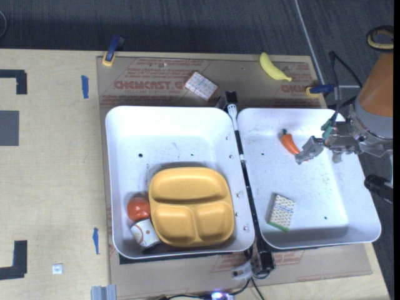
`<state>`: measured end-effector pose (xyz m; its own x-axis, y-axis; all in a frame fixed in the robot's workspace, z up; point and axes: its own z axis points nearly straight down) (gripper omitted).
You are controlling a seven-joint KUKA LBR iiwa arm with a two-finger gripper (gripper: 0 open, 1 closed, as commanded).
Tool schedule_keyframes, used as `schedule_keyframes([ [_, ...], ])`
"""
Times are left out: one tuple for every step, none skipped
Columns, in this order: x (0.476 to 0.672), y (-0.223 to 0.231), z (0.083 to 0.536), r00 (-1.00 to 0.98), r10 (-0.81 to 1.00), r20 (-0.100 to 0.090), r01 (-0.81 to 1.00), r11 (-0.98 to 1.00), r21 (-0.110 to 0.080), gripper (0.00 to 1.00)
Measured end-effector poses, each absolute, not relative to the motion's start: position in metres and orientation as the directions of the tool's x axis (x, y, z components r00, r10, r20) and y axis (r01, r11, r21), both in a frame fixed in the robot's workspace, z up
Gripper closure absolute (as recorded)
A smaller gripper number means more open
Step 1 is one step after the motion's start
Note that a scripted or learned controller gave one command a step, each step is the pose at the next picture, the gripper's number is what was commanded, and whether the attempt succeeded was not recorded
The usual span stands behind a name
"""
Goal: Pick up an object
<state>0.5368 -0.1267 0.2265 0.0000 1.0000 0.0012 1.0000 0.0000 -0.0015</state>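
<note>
the tool (307, 152) hangs just beside the toy carrot (289, 142); i cannot tell its grip state. better centre over the carrot before descending.

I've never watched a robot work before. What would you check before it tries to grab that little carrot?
1. Carrot in plain sight in the right bin: ok.
2. Gripper close to the carrot: ok.
3. Fingers open: cannot tell.
4. Gripper exactly over the carrot: not ok, it sits just right of it.
5. Nothing crowding the carrot: ok, the sponge lies apart.
</note>
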Motion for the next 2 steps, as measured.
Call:
schedule_keyframes([
  [0.481, -0.103, 0.086, 0.001, 1.0, -0.001, 1.0, -0.001, 0.006, 0.0],
  [0.482, -0.103, 0.096, 0.001, 1.0, -0.002, 1.0, -0.001, 0.011, 1.0],
])
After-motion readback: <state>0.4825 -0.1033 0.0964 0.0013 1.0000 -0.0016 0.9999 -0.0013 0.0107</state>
